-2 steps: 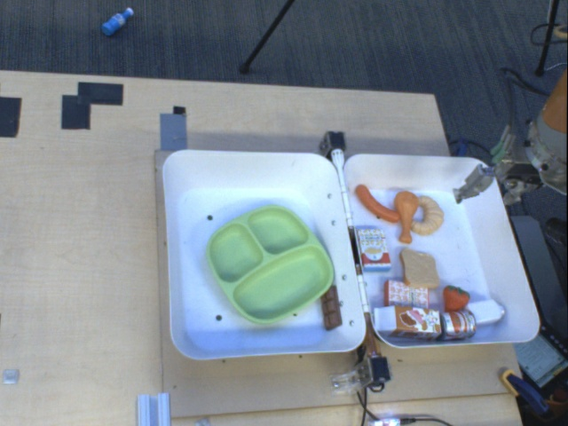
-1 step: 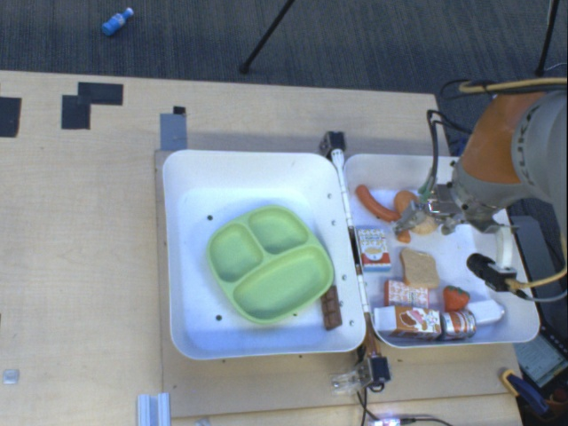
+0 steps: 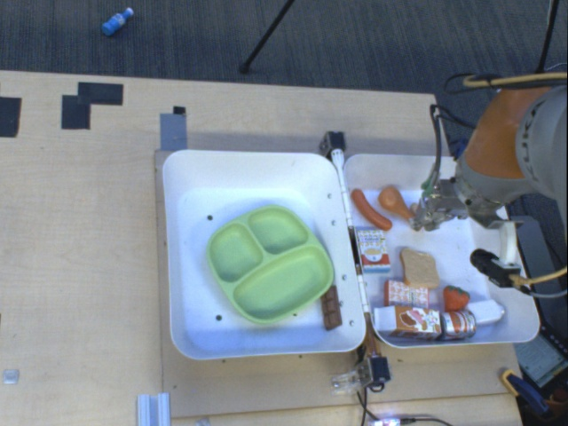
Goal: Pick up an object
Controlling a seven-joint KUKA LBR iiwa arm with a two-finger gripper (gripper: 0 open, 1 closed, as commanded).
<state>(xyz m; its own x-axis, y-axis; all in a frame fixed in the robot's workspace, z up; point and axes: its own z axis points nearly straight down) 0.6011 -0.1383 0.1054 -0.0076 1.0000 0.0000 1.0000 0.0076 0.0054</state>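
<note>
My gripper (image 3: 428,217) hangs over the back of the right bin (image 3: 525,325), just right of an orange carrot-like piece (image 3: 394,200) and a red sausage (image 3: 370,209). Nothing shows between its fingertips. Below it in the same bin lie a small red-and-white carton (image 3: 373,250), a slice of brown bread (image 3: 420,267), an orange-and-white box (image 3: 409,295), a red tomato-like piece (image 3: 455,298) and a bottle on its side (image 3: 439,323).
The left bin (image 3: 186,238) holds a green divided plate (image 3: 271,263) and a brown bar (image 3: 331,309) by its right wall. A clamp (image 3: 334,142) sits at the back where the bins meet. The arm's grey body and orange band cover the right bin's far right corner.
</note>
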